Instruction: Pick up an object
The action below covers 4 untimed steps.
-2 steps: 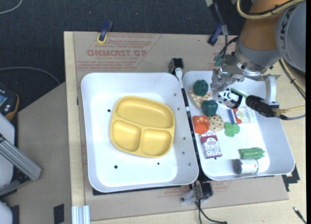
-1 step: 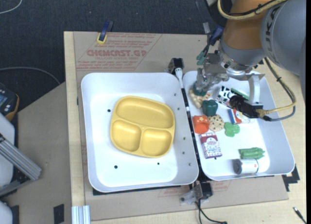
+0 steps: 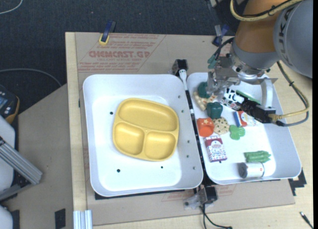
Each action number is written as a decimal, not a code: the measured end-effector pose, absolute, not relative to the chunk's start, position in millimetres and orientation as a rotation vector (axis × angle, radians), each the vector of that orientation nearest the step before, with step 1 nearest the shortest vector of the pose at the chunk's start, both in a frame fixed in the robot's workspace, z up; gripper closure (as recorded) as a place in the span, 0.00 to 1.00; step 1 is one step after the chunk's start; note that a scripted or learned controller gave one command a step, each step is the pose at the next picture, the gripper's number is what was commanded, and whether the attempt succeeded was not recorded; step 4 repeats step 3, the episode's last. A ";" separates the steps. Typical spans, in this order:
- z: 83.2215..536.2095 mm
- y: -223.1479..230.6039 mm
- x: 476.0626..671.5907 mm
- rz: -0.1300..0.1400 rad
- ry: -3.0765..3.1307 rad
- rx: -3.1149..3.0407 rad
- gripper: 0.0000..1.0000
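Nothing's picked up yet as far as you can see: the hand [image 3: 214, 90] sits low over the right bin's [image 3: 283, 146] clutter near the dark green piece [image 3: 214, 109], and I can't tell its grip state.

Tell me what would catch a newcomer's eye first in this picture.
The big yellow plastic plate with three compartments stands out, lying alone in the left white bin. Next comes the grey arm's orange band at upper right, with its gripper low over the far end of the right white bin, where small colourful objects lie scattered.
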State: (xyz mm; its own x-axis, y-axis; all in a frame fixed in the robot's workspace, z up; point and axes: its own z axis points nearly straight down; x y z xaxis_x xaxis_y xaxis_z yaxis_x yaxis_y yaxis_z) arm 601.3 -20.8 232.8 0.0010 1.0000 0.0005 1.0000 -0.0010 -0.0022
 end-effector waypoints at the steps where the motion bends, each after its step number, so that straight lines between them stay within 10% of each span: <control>1: 231.3 -16.4 599.9 0.002 -2.221 -2.220 1.00; 4: 217.6 -13.0 612.0 0.003 -2.220 -2.221 1.00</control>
